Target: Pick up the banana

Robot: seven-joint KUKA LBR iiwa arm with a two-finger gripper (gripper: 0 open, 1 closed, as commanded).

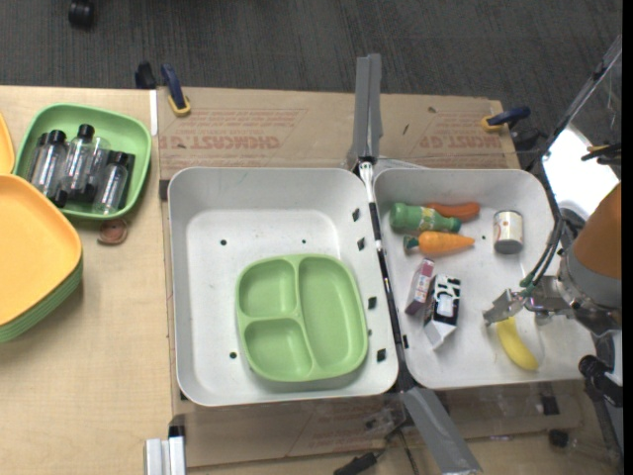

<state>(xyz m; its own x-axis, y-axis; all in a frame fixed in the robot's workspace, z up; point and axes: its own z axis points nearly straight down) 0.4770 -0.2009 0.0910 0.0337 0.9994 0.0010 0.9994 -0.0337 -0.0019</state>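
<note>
The yellow banana [517,346] lies in the right bin [473,364] near its front right corner, pointing from upper left to lower right. My gripper [506,308] sits low in that bin, right at the banana's upper end and touching or nearly touching it. The arm's orange band [601,247] shows at the right edge. The banana rests on the bin floor and looks unlifted.
Also in the right bin are a green bottle-shaped toy [415,216], a carrot [445,243], a small can [507,232], a pink packet [423,287] and a black-and-white box [445,305]. The left bin [198,265] holds a green divided plate [302,317].
</note>
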